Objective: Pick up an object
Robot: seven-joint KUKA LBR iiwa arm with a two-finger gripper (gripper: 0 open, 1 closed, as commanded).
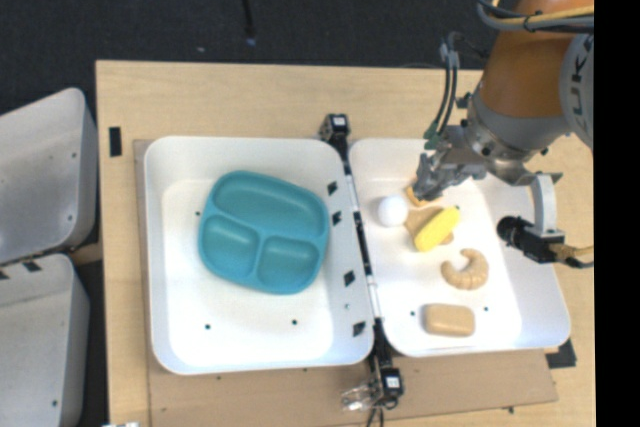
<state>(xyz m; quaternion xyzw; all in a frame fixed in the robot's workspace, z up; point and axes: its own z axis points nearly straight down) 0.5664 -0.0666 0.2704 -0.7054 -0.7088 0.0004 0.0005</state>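
Note:
The right bin (pixel 520 315) holds a white ball (pixel 391 210), a yellow banana-like piece (pixel 436 229), a tan croissant (pixel 467 269) and a beige bread-like block (pixel 447 319). My gripper (pixel 428 187) hangs low over the bin's upper middle, just above the yellow piece and to the right of the ball. A small orange-tan bit shows at its tip, but the wrist hides the fingers. The grey arm with its orange band (pixel 530 45) comes in from the upper right.
The left bin (pixel 170 315) holds a teal divided plate (pixel 264 231). A black clip ridge (pixel 352 215) runs between the two bins. A black fitting with a cable (pixel 530 237) sits at the right bin's right rim.

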